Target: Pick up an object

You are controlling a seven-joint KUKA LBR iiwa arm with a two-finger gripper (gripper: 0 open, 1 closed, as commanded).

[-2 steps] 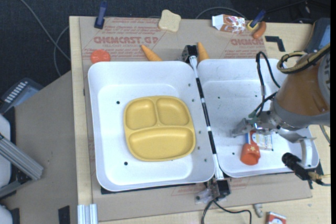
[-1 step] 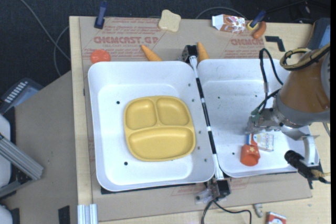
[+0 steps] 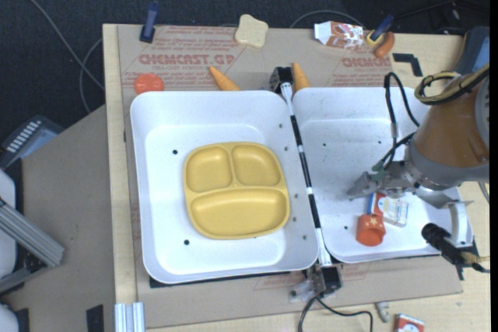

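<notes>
Over the right shallow white plastic bin [image 3: 342, 117], claw [image 3: 387, 198] state cannot be determined, small orange-red round object [image 3: 370, 230] just beside claw, yellow three-compartment plastic tray [image 3: 235, 189] in left bin [image 3: 156, 167].

Yellow divided plate [image 3: 235, 189] in left bin [image 3: 156, 136]. Bread slice [image 3: 250, 30], blue clip [image 3: 149, 21], crumpled wrapper [image 3: 339, 33] on bench [image 3: 187, 50] behind bins.

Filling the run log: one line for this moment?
gripper: low in right bin | orange object: beside it, unheld | yellow tray: left bin
</notes>
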